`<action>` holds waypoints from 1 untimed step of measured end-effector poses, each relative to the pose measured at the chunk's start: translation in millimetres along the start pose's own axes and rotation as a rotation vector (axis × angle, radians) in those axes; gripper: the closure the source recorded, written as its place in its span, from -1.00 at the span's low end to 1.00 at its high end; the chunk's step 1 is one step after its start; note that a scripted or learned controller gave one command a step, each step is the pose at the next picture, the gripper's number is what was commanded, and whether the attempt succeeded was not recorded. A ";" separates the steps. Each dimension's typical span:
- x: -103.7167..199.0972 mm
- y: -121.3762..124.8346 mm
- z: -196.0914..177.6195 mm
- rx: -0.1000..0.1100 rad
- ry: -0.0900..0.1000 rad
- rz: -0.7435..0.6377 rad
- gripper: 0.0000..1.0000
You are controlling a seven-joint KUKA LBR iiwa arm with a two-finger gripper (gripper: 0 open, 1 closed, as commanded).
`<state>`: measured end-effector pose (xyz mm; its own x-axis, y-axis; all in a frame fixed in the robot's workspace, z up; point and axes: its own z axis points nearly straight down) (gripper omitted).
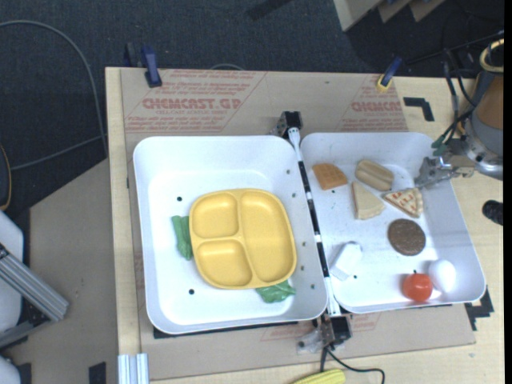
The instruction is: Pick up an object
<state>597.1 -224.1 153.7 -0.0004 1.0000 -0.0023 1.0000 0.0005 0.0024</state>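
The right bin [460,222] holds toy foods. Along its far side lie an orange cracker [330,175] and a tan bread roll [374,173]. A pale wedge [367,202], a pizza slice [405,202] and a brown cookie [406,237] sit further forward. A white piece [346,260] lies near the divider. A red tomato [417,286] and a white egg [442,275] rest in the near right corner. My gripper [433,171] hangs over the bin's far right part, just right of the bread roll and above the pizza slice, with nothing visibly held.
The left bin [152,214] holds a yellow divided plate [242,237] with green leafy pieces [182,237] poking out from under its left and near edges. Clamps [149,65] stand at the board's far corners. Cables and the arm's body crowd the right edge.
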 end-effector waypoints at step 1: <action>0.5 28.8 12.5 0.000 0.000 -0.001 1.00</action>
<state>626.0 -223.6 141.2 -0.0014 1.0000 -0.0022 1.0000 0.0015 0.0027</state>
